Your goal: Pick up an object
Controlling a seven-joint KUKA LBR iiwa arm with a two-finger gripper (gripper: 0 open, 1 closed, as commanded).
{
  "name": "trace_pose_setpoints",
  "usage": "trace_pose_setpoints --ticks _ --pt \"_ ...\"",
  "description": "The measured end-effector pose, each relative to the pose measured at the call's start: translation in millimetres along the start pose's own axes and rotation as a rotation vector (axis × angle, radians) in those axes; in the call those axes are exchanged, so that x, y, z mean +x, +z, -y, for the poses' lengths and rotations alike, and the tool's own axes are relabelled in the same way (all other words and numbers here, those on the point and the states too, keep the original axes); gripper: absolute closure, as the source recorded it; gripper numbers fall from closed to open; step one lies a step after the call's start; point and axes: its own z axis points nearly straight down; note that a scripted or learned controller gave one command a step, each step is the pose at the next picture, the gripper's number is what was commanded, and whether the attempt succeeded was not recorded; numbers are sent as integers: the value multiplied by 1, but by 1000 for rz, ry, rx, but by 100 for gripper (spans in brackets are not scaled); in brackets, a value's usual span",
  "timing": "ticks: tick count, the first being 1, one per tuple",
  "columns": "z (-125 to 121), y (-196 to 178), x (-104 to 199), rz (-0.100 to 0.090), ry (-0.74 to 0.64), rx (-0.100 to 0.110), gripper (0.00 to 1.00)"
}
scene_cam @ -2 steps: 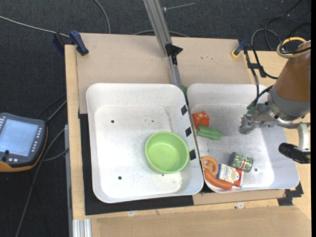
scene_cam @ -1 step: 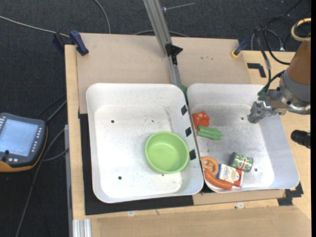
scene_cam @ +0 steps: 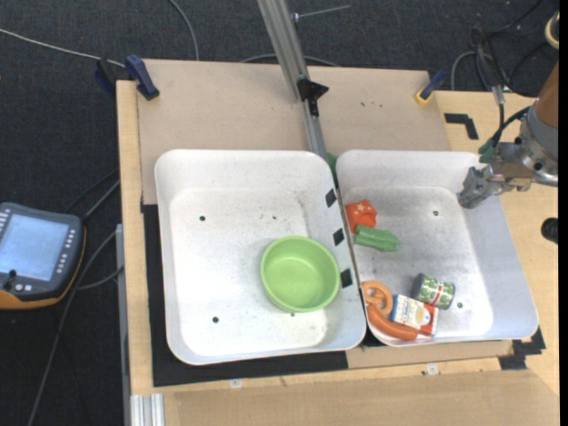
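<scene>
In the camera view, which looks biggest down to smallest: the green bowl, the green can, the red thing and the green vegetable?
1. Green bowl, by far.
2. Green vegetable, longer than the rest.
3. Red thing and green can: look about alike, so unranked.

Bowl (scene_cam: 300, 273) in left bin (scene_cam: 182, 180); can (scene_cam: 435, 290) in right bin (scene_cam: 510, 264).

Tan bench (scene_cam: 222, 105), two white bins (scene_cam: 177, 238) side by side, blue clamp (scene_cam: 142, 76) at its corner
</scene>
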Motion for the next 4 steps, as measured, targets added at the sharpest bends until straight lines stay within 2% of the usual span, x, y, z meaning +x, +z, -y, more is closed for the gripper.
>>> trace_pose_setpoints --ticks 2,3,4 --pt "-2 22 100 -1 -3 5 100" --pt "-11 16 155 -2 -5 4 100" --pt "-9 5 207 -2 -4 4 100"
